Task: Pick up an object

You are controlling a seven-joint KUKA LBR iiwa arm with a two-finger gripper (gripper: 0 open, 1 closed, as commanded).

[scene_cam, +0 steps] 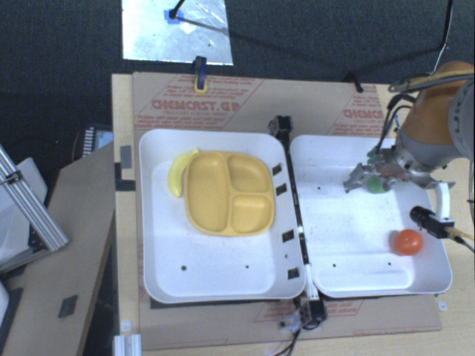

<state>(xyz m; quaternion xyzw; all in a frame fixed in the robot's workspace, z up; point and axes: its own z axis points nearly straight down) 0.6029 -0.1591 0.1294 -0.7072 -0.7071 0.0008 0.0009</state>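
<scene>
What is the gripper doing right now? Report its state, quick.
Gripper: over the right bin, next to a green object; open or shut cannot be told.

arm: cut off by the frame's edge at 3 o'clock, so only its orange band and grey wrist show
end effector: too small and blurred to tell how its fingers stand
green object: mostly hidden behind the end effector at its 3 o'clock; shape and kind unclear
banana: its 3 o'clock side is covered by the yellow divided plate
metal frame: cut off at 9 o'clock
</scene>
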